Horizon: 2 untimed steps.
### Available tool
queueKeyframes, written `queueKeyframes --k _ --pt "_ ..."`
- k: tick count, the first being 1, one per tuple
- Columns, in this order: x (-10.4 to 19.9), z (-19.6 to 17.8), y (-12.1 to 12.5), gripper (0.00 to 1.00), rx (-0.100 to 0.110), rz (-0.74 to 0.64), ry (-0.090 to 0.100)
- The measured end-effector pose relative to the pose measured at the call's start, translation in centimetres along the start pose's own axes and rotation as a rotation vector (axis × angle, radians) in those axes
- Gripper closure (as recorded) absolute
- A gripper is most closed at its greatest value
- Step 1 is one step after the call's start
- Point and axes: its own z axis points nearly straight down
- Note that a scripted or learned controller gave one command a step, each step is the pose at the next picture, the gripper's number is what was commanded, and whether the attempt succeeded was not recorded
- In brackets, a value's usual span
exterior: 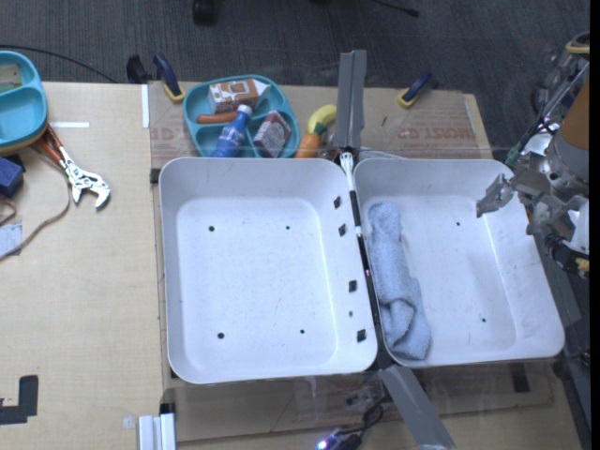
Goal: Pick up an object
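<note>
A pale blue-grey towel (394, 279) lies crumpled lengthwise along the left wall of the right bin (487, 336). It runs from near the bin's back down to its front corner. My gripper (511, 206) hangs over the right bin's far right side, near the back rim, well to the right of the towel. Its fingers stand open with nothing between them. The left bin (253, 279) shows a bare white floor.
Behind the bins sits a teal tray (199, 120) with a small box, a blue bottle and other bits, with a yellow item (322, 118) beside it. A wrench (82, 181) and a teal dish (19, 97) lie on the wooden bench at left.
</note>
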Motion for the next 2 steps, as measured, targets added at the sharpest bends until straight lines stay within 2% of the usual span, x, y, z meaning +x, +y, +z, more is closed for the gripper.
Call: queueKeyframes --k 1,2 --pt "-2.6 1.1 -6.2 0.0 0.002 0.325 0.001" --pt "-1.0 -2.3 -5.7 0.0 0.0 0.267 0.001"
